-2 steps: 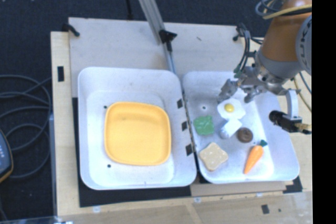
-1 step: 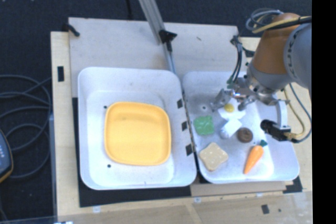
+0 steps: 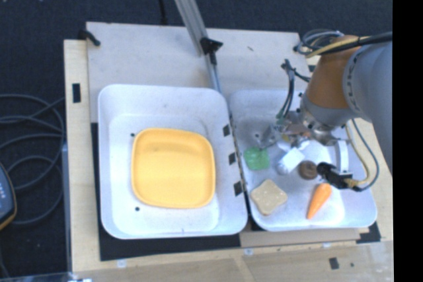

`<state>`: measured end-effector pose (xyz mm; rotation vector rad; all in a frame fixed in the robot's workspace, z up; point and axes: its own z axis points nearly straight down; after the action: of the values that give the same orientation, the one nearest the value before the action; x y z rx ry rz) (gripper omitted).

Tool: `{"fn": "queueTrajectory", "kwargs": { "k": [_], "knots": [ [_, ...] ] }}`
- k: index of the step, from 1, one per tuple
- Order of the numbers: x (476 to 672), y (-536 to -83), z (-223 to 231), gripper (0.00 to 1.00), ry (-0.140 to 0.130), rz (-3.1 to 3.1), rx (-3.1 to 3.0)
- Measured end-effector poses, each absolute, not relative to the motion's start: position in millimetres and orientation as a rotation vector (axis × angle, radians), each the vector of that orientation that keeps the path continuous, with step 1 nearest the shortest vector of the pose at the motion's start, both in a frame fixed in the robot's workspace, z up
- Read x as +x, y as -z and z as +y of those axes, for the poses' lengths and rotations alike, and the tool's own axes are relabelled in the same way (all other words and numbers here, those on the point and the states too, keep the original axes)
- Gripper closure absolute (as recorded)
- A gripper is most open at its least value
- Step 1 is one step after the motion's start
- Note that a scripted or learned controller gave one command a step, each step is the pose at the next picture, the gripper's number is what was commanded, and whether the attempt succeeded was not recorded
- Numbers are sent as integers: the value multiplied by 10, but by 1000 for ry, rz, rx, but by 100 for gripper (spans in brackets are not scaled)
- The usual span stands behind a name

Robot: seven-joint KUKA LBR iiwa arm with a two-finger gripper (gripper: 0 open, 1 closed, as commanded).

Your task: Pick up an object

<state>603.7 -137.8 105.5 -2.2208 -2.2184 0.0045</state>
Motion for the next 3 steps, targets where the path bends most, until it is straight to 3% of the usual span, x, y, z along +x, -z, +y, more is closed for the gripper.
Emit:
{"fn": "queueTrajectory", "kwargs": {
  "k": [1, 3],
  "knots": [
    [6054, -1188, -1378, 100, 3, -2220, -2224],
    [6093, -2291, -1294, 100, 6, -2225, -2225]
  ]
}}
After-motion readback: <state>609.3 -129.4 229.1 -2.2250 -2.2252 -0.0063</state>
